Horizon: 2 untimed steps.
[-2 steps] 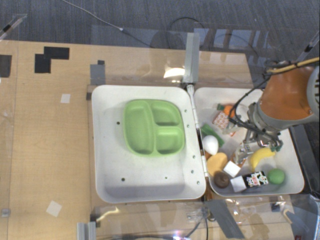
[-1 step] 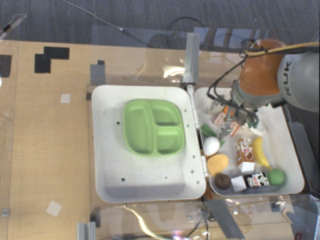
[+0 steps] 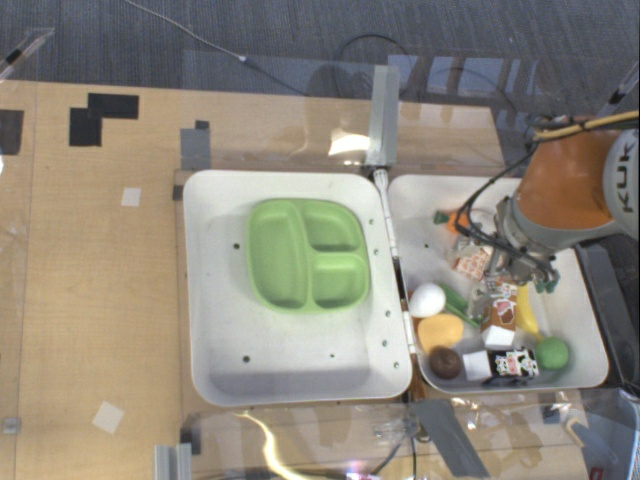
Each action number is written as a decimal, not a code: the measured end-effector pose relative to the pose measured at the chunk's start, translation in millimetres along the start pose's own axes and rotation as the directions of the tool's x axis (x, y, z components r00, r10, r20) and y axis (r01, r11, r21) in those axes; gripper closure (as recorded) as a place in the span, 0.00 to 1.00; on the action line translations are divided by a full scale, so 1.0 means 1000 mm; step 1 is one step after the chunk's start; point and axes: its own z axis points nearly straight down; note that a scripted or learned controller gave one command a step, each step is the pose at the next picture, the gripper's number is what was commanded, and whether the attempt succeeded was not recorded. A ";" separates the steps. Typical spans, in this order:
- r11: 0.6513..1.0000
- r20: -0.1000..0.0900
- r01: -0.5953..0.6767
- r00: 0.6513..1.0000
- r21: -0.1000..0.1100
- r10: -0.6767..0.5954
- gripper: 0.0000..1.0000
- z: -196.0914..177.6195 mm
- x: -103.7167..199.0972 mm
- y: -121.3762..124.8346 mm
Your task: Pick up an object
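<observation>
1. The arm (image 3: 570, 183) reaches in from the right over the right bin (image 3: 420, 203), its jaws (image 3: 505, 286) low among the clutter (whether spread or pressed together I cannot tell).
2. Around them lie a white egg (image 3: 428, 299), an orange (image 3: 441, 332), a brown ball (image 3: 445, 364), a green ball (image 3: 552, 354), a banana (image 3: 526, 313) and a carton (image 3: 512, 365).
3. The left bin (image 3: 215, 268) holds a green tray (image 3: 306, 254).
4. Both bins sit on the wooden surface (image 3: 90, 298)

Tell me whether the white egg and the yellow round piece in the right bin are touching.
Touching. The camera view shows the white egg resting against the top edge of the yellow round piece, with no bin floor visible between them.
</observation>
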 end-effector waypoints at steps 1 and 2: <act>1.000 0.009 0.008 1.000 0.002 -0.008 1.00 -0.014 -0.004 0.002; 0.998 0.010 0.056 0.998 0.004 -0.056 1.00 -0.004 0.071 0.005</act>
